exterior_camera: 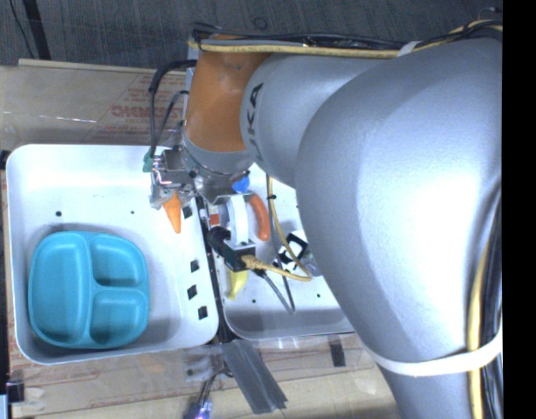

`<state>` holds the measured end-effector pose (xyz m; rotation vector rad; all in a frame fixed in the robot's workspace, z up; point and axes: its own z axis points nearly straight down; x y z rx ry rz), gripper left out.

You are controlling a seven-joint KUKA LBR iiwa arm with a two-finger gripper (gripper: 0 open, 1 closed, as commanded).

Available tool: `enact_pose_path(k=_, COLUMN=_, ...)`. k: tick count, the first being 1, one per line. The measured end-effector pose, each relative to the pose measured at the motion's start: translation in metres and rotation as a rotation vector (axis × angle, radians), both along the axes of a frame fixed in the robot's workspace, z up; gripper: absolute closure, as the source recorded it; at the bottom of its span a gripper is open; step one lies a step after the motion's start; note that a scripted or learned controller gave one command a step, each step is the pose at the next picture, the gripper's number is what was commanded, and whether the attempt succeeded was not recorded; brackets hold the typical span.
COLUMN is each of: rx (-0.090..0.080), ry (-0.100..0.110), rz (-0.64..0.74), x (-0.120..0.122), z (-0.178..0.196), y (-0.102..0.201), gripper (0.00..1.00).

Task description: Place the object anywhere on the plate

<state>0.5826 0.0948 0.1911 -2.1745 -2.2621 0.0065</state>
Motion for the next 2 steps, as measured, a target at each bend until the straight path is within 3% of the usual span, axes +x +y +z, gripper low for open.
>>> enact_pose_path(k=1, rx=-0.001, ry=0.001, rz=-0.038, x=-0.0498, z=0.0157, y=0.0672, gripper=1.0)
enact_pose_path(k=2, rx=-0.001, ry=0.0, rz=-0.039, x=-0.0496, z=0.0157, y=0.0668, gripper=0.0)
